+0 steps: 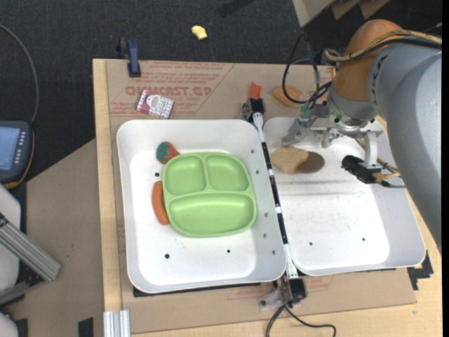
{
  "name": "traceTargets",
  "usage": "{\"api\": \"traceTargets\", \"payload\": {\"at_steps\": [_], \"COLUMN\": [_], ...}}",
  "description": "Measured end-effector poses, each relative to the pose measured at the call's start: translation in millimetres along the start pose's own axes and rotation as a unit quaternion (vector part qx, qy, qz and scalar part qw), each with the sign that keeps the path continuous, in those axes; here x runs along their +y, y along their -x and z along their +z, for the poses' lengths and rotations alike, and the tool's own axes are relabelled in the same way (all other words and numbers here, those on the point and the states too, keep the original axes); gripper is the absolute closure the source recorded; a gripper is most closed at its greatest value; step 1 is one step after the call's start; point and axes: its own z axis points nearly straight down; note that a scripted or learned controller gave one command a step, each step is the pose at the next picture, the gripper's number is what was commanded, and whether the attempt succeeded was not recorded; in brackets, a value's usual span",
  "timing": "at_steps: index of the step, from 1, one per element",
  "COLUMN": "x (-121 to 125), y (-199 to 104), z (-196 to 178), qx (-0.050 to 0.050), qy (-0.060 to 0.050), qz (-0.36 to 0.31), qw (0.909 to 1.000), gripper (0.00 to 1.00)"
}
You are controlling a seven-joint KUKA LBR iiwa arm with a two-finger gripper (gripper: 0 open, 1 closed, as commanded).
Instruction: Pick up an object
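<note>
A tan slice of toy bread (289, 160) lies near the left wall of the right bin (351, 237), with a dark shadow beside it. My gripper (311, 130) hangs just above and behind the bread, at the bin's back left corner. In the left bin (140, 244) a green divided plate (208, 194) lies flat. An orange carrot-like piece (160, 202) rests against the plate's left edge, and a small teal and red item (166, 151) sits at its back left corner.
The grey arm with its orange band (372, 48) covers the back right of the bench. A black connector with cable (359, 168) sticks out over the right bin. Behind the bins lie a pink card (154, 104), a blue clip (131, 56) and a tan piece (287, 95).
</note>
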Motion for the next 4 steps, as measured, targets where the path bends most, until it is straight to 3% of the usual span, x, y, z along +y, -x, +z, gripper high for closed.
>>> {"api": "traceTargets", "payload": {"at_steps": [1, 2, 3, 4], "x": [-20.8, -86.4, -5.5, -99.6], "y": [10.7, 21.9, 98.6, 31.6], "z": [3.0, 1.3, -12.2, 5.5], "qx": [0.001, 0.001, -0.003, 0.003], "qy": [-0.006, -0.006, -0.002, -0.012], "qz": [0.002, 0.004, 0.002, 0.001], "qw": [1.0000, 1.0000, 1.0000, 0.9999], "gripper": [0.00, 0.00, 0.00, 0.00]}}
